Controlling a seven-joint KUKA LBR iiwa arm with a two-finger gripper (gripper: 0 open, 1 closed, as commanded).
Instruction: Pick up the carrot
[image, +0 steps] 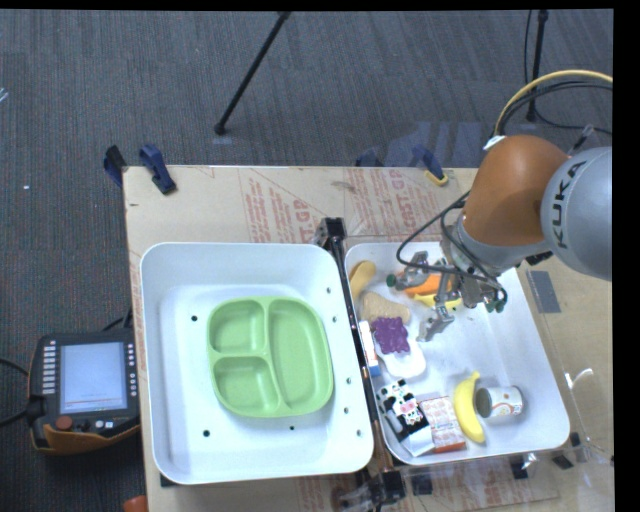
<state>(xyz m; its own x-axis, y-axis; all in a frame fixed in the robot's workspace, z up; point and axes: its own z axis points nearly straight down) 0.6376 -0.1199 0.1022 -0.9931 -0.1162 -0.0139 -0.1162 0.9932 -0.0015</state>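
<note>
The carrot (426, 287) is a small orange piece in the upper middle of the right bin (530, 370). It lies partly under the gripper (452, 300), which hangs low over it from the right. The orange band and grey wrist above hide the carrot's right end. I cannot make out whether anything is held.
Around the carrot in the right bin lie a yellow piece (362, 272), a tan slice (378, 305), purple grapes (391, 335), a banana (468, 405), a small cup (500, 402) and two small boxes (420, 415). The left bin (170, 300) holds a green divided plate (270, 355).
</note>
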